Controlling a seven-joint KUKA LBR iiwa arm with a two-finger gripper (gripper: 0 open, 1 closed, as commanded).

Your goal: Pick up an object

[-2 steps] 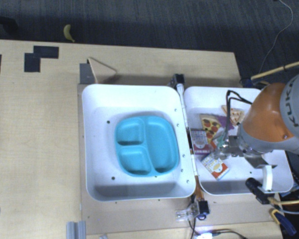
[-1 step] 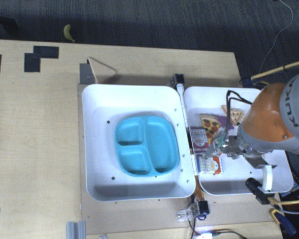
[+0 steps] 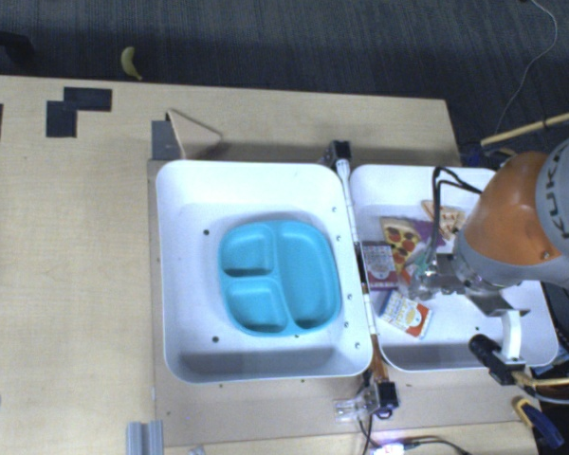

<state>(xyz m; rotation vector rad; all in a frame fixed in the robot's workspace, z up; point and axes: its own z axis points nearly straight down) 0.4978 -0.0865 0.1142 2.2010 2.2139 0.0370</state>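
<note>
Pale wooden desk [image 3: 66, 282], dark carpet [image 3: 266, 17] behind.
I see the jaws [image 3: 425, 278] low among right-bin [image 3: 398, 183] clutter; their opening I cannot tell, arm [image 3: 512, 221] covering much.

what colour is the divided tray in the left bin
Light blue, turquoise-like. The divided tray shows plainly in the camera view, lying in the left bin.

The claw [image 3: 427, 278] is blurred against the clutter beneath it, and the arm [image 3: 526, 221] (orange-banded) is cut off by the right edge.
</note>
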